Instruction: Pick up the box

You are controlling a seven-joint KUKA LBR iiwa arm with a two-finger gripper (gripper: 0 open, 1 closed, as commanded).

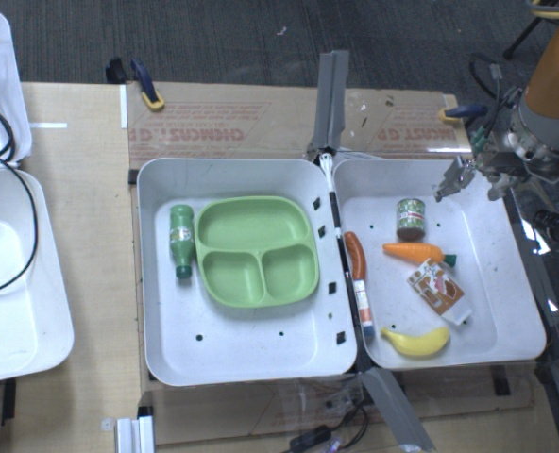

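Note:
The box [438,289] is a small red-and-white carton lying tilted in the right bin [506,253], between a carrot and a banana. My gripper [472,179] hangs at the right bin's far right corner, up and to the right of the box and well apart from it. Its two fingers are spread, with nothing between them. The grey arm with its orange band [550,83] comes in from the right edge.
In the right bin lie a carrot [415,250], a small jar [410,215], a banana [415,342] and a sausage-like stick [356,258] along the left wall. The left bin [157,328] holds a green divided plate [257,250] and a green bottle [181,240].

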